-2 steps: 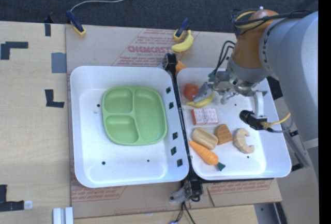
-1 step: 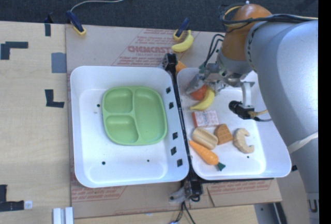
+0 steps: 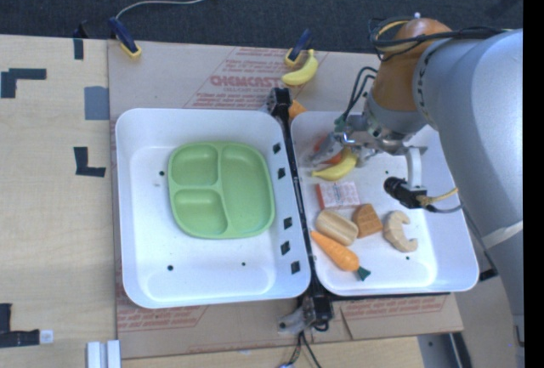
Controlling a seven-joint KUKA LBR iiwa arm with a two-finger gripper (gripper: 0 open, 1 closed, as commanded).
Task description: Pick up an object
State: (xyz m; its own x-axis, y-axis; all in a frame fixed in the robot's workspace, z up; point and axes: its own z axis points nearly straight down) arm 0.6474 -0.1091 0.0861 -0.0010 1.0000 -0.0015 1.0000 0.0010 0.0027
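Observation:
My gripper (image 3: 350,143) hangs low over the back left part of the right bin (image 3: 442,268). A yellow toy banana (image 3: 336,170) lies just in front of it, and a small red item (image 3: 324,152) shows at its left side, partly hidden. Whether either one touches the gripper is unclear. Further forward in the same bin lie a pink and white wafer (image 3: 338,195), a tan bread roll (image 3: 336,227), a brown bread slice (image 3: 368,220), an orange carrot (image 3: 338,254) and a pale croissant-shaped piece (image 3: 399,231).
The left bin (image 3: 140,256) holds a green divided plate (image 3: 221,189). A black divider (image 3: 293,188) runs between the bins. A yellow clamp (image 3: 299,69) grips the cardboard at the back. The grey arm (image 3: 476,120) covers the right bin's far right side.

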